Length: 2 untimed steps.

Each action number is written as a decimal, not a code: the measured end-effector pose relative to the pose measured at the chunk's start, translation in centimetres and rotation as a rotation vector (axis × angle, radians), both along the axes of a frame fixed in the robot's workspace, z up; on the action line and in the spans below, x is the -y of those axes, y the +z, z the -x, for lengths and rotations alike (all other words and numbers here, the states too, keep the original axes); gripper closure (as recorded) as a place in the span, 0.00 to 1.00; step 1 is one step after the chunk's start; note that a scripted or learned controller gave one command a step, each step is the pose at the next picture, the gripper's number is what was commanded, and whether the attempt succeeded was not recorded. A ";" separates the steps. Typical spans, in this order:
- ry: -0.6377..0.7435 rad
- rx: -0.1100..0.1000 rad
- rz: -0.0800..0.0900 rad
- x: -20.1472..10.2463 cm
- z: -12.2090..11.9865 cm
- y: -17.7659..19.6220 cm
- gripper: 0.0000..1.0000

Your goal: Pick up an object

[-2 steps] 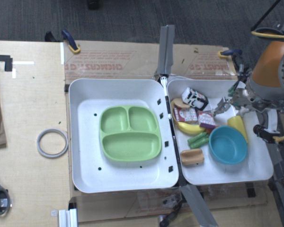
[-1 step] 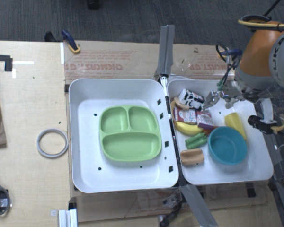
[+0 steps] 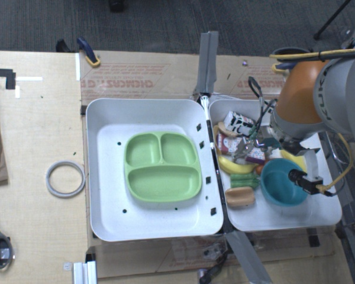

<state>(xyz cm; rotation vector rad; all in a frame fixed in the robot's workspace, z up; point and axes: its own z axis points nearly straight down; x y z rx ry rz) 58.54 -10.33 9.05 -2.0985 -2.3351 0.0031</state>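
So from my feed, two shallow white plastic bins sit side by side on a pale wood-look bench (image 3: 41,229), with a sheet of printed brown cardboard (image 3: 136,76) under them. The left bin (image 3: 100,212) holds a glossy light-green divided plate (image 3: 163,166), rounded square, two small compartments up top and one wide one below.

The right bin (image 3: 284,218) is the cluttered one. There's a yellow banana (image 3: 235,165), smooth and curved, long axis running roughly left to right with the ends turning upward. Right below it is something green (image 3: 244,181), and below that a tan hot-dog-bun-shaped thing (image 3: 240,197), also lying left to right. A round teal bowl (image 3: 283,183) sits open side up, just beside them on the right. Near the top of the pile is a white packet with black print (image 3: 238,123) and a dark red wrapper (image 3: 229,144), crinkly looking.

The arm (image 3: 319,93), grey with its orange band, hangs over the right bin. The gripper (image 3: 246,148) is down in the clutter just above the banana; honestly I can't tell how it's set, too much mess around it.

Off to the left on the bench there's a grey ring (image 3: 65,178). Dark carpet runs behind the bench.
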 end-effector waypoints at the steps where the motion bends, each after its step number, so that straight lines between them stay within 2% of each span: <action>1: -0.007 -0.001 0.002 0.3 0.0 0.9 1.00; 2: -0.055 0.002 0.001 -6.5 -3.0 10.1 1.00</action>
